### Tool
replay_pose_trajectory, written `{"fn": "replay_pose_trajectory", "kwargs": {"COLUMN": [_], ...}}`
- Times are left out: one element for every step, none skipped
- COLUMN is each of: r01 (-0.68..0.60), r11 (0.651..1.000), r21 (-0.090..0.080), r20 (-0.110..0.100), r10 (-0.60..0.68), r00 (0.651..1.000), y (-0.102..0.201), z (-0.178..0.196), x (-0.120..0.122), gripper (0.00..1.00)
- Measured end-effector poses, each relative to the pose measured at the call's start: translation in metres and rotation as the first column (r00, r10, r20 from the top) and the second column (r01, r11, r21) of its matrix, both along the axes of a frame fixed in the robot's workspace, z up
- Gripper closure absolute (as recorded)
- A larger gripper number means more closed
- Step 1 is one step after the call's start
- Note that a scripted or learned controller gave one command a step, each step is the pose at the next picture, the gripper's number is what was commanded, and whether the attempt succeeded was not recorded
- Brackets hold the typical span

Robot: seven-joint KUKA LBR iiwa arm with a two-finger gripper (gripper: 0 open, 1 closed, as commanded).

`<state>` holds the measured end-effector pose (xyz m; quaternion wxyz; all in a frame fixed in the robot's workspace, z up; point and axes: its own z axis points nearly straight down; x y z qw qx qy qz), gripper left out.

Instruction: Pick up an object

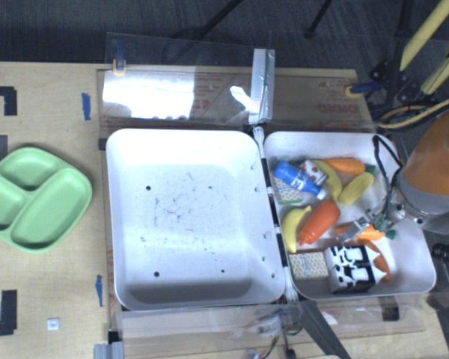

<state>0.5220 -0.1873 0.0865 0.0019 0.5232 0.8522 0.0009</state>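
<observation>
Beside the black-and-white patterned block (354, 267), we cannot tell our gripper's (376, 224) opening; crowded toys risk a miss.

A robotics laboratory test cell: a plywood desk (52, 88) marked with black tape corners, two shallow white bins (183, 215) fixed side by side, a clear acrylic guard panel (179, 84) behind them, tripod legs (322, 10) on grey carpet, and loose cables (404, 107) alongside.
</observation>
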Motion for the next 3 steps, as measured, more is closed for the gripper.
{"fn": "replay_pose_trajectory", "kwargs": {"r01": [0.001,-0.103,-0.105], "r11": [1.000,0.995,0.994], "r21": [-0.002,0.000,-0.001], "r20": [0.007,-0.002,0.002], "r10": [-0.001,0.103,0.105], "r00": [1.000,0.995,0.994], "y": [0.000,0.091,0.092], "z": [0.012,0.111,0.121], "x": [0.002,0.017,0.018], "gripper": [1.00,1.00,1.00]}}
